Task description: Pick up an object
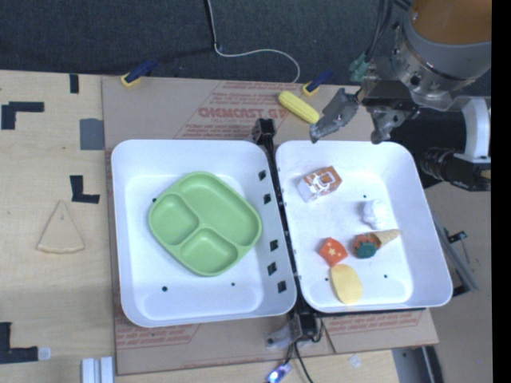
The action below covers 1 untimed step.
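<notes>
Gripper (355,124) up high over the far rim of the right bin (415,182), 2 fingers spread wide apart, nothing between them. Left fingertip (327,124) hanging just past the bin's far-left corner, near the yellow corn-shaped toy (298,107) lying on the cardboard (231,110) outside the bins. Grey arm with orange band (451,6) entering from the upper right.

Inside the right bin, 5 small objects: a white and orange boxy toy (321,183) toward the far left; a crumpled white piece (370,212) near the middle; an ice-cream cone toy with a teal scoop (374,243) just below it; a red-orange piece (333,250) to the left of the cone, close but apart; a pale yellow oval (346,284) by the near rim, just beneath the red-orange piece. All resting on the bin floor, well below the gripper.

Left bin (128,214) holding a green divided plate (204,223) with 3 compartments, lying flat and turned at an angle.
</notes>
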Motion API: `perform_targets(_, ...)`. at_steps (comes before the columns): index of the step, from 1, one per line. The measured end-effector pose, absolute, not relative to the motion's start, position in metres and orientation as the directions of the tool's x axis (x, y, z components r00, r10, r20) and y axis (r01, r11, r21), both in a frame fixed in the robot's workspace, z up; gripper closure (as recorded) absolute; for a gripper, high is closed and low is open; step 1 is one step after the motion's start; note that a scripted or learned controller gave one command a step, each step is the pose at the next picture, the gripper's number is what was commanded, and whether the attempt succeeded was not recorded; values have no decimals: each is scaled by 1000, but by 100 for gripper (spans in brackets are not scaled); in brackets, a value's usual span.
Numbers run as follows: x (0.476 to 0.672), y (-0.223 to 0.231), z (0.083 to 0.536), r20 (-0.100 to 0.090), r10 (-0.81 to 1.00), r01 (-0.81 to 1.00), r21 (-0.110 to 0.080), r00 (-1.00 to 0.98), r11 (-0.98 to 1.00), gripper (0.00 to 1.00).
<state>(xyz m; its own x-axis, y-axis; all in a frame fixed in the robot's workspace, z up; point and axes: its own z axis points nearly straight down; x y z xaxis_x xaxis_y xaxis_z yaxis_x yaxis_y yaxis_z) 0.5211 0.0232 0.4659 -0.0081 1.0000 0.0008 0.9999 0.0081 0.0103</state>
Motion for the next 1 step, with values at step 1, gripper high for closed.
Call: perform_targets(1,522,21,468,-2,1000,1000,-1,-4,4,100)
